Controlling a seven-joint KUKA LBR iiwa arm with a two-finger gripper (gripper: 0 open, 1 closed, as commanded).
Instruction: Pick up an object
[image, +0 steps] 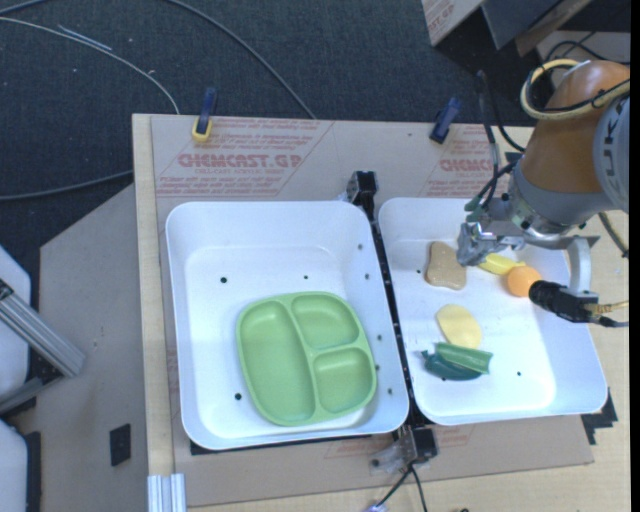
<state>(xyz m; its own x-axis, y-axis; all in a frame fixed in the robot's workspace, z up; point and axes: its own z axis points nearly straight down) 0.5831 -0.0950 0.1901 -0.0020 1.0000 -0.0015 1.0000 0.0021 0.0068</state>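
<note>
Where claw (474, 243) hovers, tan piece (444, 266) beside, orange ball (520, 281) near

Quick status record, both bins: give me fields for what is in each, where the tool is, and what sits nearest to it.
left bin: green divided plate
right bin: tan piece, orange ball, yellow piece, pale yellow piece, dark green item
tool: over the right bin's upper part
nearest to tool: tan piece, just beside it
grip: cannot tell from this view
</note>
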